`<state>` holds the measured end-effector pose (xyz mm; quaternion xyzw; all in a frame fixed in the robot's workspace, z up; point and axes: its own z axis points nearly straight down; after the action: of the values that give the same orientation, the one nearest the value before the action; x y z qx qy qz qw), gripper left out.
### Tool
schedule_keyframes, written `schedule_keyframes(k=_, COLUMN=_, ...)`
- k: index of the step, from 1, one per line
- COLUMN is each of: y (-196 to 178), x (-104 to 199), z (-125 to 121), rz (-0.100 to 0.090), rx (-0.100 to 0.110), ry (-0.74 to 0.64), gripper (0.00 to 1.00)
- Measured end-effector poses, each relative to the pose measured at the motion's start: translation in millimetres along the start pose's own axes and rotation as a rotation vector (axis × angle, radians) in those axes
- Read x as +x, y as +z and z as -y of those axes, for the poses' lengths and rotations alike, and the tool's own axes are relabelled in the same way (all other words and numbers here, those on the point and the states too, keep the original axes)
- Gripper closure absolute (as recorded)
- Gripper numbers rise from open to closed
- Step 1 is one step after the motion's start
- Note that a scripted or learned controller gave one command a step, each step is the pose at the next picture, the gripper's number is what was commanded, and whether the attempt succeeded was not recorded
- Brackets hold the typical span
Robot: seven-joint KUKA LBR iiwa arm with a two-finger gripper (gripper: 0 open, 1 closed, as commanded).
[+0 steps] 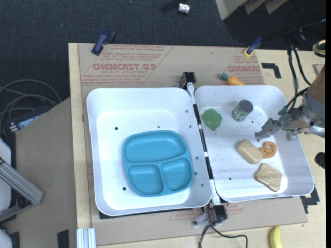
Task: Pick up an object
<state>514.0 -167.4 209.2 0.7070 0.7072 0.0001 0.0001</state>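
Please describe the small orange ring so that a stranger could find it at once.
Look in the right white bin, at its right side below the hand. The orange ring lies there beside a tan oval block. Nothing else in that bin is orange with a hole.

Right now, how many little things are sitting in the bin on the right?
5: a green lump by the left wall, a grey cup at the top, a tan block, an orange ring beside it, a beige chunk lowest.

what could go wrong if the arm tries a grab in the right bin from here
The orange ring touches the tan oval piece, so the pincer just above might nudge or catch both. The beige chunk lies close below and could get shoved. The pincer also sits near the right bin wall side, leaving little room.
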Motion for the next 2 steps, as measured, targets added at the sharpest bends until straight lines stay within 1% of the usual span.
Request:
schedule_keyframes(k=1, y=124.6, x=1.1, z=-41.4, rz=0.000, rx=0.000, ry=-0.001, gripper=0.00)
schedule_keyframes(k=2, y=114.4, x=0.7, z=-41.8, rz=0.001, rx=-0.002, ry=0.001, gripper=1.00)
